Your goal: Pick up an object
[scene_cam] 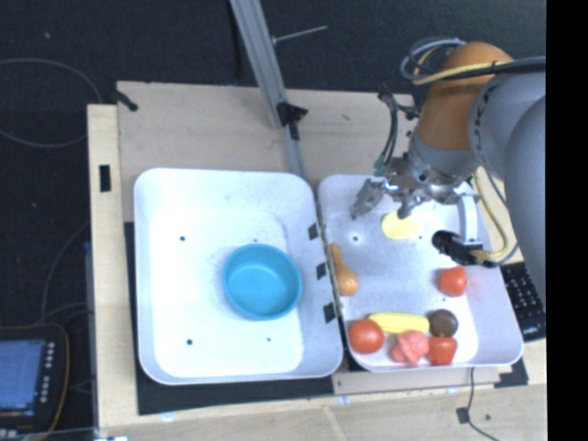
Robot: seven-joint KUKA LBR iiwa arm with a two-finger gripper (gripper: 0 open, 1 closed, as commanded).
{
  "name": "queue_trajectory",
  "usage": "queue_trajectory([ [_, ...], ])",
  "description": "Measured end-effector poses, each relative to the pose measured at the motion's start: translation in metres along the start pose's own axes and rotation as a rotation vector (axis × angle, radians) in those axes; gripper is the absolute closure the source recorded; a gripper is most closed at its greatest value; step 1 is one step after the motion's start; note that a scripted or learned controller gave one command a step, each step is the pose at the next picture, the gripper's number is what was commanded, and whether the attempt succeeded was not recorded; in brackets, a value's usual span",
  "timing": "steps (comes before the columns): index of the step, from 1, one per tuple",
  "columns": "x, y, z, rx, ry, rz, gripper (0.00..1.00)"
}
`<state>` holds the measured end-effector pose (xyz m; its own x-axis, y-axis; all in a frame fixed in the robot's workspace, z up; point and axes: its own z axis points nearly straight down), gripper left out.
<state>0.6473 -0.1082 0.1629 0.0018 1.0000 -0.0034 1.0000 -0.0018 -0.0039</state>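
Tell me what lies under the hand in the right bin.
Below the hand a pale yellow piece lies on the floor of the right bin. The hand and wrist cover its upper edge, so its full shape and anything behind it stay hidden.

Left bin (165,246): open floor all around one blue bowl (263,280) at centre. Right bin (367,200): middle floor open; carrot (344,272) against left wall, pale yellow piece (401,227) at rear, produce cluster (409,334) crowding front edge.

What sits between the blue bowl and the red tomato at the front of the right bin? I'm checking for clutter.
Just the two bins' touching walls; no object lies between the blue bowl and the tomato in the camera view.
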Motion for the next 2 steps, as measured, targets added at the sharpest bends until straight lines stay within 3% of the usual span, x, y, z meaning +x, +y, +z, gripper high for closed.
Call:
queue_trajectory([
  [1,-0.008,0.004,0.045,0.0,0.0,0.003,0.0],
  [2,-0.008,0.006,0.028,-0.009,0.002,0.006,1.0],
])
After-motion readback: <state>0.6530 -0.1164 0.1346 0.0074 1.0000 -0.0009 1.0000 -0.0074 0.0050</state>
